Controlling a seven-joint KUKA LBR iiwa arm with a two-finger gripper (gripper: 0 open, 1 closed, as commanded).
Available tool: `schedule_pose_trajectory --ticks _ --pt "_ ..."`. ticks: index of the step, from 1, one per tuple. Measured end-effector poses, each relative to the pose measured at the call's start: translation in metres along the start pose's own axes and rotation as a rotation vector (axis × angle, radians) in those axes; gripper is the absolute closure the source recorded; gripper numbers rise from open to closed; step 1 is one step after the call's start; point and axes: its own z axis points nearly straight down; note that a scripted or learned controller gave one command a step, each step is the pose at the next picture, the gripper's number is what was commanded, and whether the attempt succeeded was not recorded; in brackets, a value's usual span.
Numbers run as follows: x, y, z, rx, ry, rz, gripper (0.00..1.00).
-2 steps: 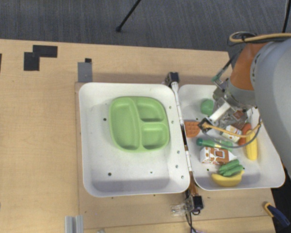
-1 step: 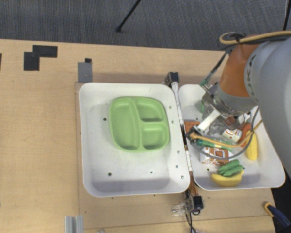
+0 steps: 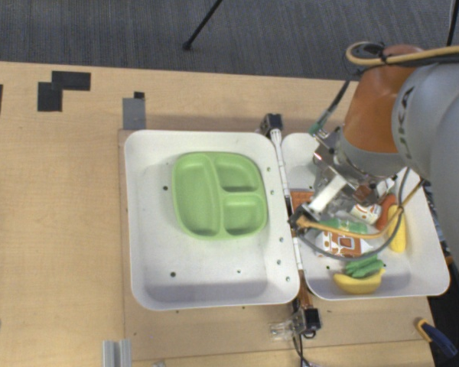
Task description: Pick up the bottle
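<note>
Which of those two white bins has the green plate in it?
The bin on the view's left holds the green divided plate; the right bin, under the arm, holds small mixed items.

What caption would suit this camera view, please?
Grey-and-orange arm over the cluttered right white bin; green divided plastic tray in left bin.

Pale wooden bench (image 3: 53, 205) with black marks (image 3: 57, 89), dark grey carpet (image 3: 99, 14) beyond, a thin black rod (image 3: 211, 12) across it.

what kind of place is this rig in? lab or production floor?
Probably a research lab's bin-picking bench, not a production floor: a left bin and right bin side by side on a plywood bench, a green tray as a prop, and a stand leg on carpet.
</note>
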Motion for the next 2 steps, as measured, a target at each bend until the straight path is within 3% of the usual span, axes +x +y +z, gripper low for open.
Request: schedule_pose_trajectory --ticks 1,2 --pt "0.004 -0.050 0.059 0.002 -0.002 0.252 1.00" --pt "0.059 -0.071 0.008 0.001 0.001 0.325 1.00"
